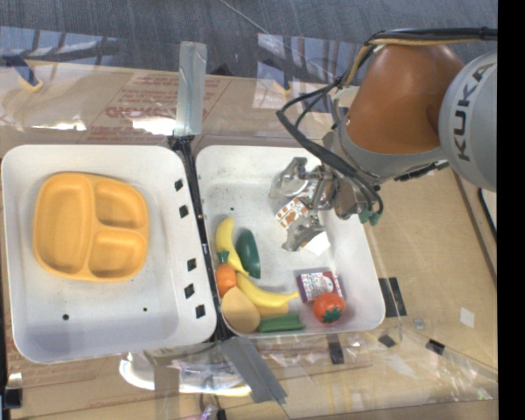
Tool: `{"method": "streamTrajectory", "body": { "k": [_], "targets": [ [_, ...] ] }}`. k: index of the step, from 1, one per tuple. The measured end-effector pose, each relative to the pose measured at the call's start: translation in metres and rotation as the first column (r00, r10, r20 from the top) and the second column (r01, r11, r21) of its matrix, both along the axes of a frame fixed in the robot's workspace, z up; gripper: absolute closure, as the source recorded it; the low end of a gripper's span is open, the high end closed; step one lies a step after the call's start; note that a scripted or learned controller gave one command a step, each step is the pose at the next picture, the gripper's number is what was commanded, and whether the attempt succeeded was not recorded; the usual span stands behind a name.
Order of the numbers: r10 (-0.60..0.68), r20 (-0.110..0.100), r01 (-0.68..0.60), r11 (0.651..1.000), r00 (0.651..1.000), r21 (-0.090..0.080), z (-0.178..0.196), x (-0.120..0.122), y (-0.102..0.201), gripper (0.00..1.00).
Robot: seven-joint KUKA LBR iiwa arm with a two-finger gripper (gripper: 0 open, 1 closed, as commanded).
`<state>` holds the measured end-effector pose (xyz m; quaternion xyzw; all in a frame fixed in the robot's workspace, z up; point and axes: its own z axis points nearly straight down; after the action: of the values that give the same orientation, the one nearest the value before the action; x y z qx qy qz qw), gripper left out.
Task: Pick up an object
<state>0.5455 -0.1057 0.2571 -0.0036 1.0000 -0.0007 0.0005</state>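
Pincer (pixel 302 206) — fingers apart, over the right bin's (pixel 360 261) upper half, a small printed packet (pixel 292 212) between them. Toy food cluster — banana (pixel 261 292), tomato (pixel 329 307) — lies below-left, near the lower wall.

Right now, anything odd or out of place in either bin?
Nothing damaged or spilled. The toy food is all crowded against the right bin's lower-left side, pieces overlapping. The yellow tray lies flat in the left bin. The gripper hovers over the right bin.
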Motion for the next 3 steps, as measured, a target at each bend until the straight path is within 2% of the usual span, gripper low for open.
{"method": "streamTrajectory", "body": {
  "k": [1, 2, 3],
  "targets": [
    [0.311, 0.017, -0.311, 0.950, 0.950, -0.006, -0.156, 0.002, 0.008, 0.00],
    [0.292, 0.001, -0.292, 0.956, 0.956, -0.001, -0.164, -0.036, -0.053, 0.00],
    [0.239, 0.003, -0.239, 0.971, 0.971, 0.002, -0.165, -0.060, -0.002, 0.00]
  ]
}}
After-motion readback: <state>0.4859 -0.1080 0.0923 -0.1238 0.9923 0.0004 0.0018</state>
